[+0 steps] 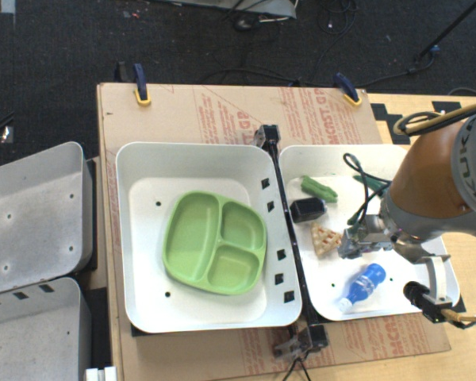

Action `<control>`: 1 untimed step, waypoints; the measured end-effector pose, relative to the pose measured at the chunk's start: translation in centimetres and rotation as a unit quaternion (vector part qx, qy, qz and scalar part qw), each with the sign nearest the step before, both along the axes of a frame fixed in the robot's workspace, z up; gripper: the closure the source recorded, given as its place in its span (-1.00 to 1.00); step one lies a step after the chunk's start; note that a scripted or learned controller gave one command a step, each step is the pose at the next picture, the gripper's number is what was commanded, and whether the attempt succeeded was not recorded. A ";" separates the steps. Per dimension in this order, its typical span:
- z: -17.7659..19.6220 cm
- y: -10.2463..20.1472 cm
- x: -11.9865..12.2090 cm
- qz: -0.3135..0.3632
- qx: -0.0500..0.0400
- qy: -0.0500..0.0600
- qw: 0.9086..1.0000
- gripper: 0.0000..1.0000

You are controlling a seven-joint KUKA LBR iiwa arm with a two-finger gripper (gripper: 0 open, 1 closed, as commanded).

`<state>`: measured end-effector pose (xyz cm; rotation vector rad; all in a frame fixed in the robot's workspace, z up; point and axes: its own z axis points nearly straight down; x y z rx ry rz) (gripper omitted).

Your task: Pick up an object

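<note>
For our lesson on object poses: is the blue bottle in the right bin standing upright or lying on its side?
Lying on its side. The blue bottle rests flat on the right bin's floor, its full length showing, cap end toward the lower left.

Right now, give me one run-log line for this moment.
gripper: over right white bin, beside tan waffle piece | blue plastic bottle: lying loose | nothing seen held

Two shallow white bins are sitting side by side on a cardboard-covered bench (pixel 206 109), with the left bin (pixel 135 213) at nine o'clock of the right bin (pixel 333 159). Yellow-and-blue clamps are gripping the bench's far edge at eleven o'clock (pixel 141 86) and one o'clock (pixel 349 92). Two spare white trays (pixel 32 205) are lying on the dark floor at nine o'clock, while cables (pixel 341 6) are trailing at twelve.
</note>
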<state>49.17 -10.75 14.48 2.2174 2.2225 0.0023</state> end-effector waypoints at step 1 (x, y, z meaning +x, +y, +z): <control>4.2 -0.2 0.0 0.000 0.000 0.000 1.000 1.00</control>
